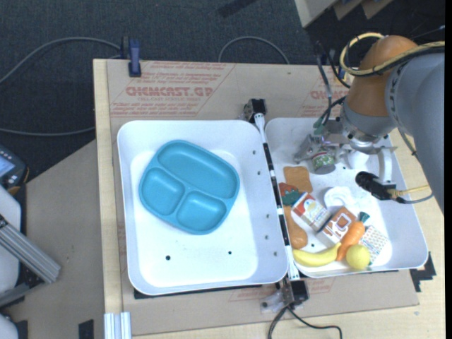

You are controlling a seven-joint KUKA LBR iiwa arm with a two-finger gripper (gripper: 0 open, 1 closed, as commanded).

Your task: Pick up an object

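On the left, the left white bin holds a blue divided plate with three compartments, lying flat and slightly turned, toward the far left part of the bin. The near part of this bin's floor is bare apart from two small dark dots.

The right white bin sits just beside it, their rims touching along a shared edge with black clips. Its contents crowd the near half. Nearest the shared rim lies a tan bread-like piece, with a small reddish-brown item beside it. Next to that sits a small white and red carton, and beside it a second red and white box. Along the near wall a yellow banana curves, touching a lemon at its right end. An orange carrot with a green top leans over the lemon, and a white mesh-patterned item lies just right of them.

Above this pile, the gripper hangs low in the far part of the right bin, on the grey arm with its orange band. A small round grey-green object lies right at the fingertips, touching or just under them; whether it sits between them cannot be told, nor whether the fingers are spread or closed.
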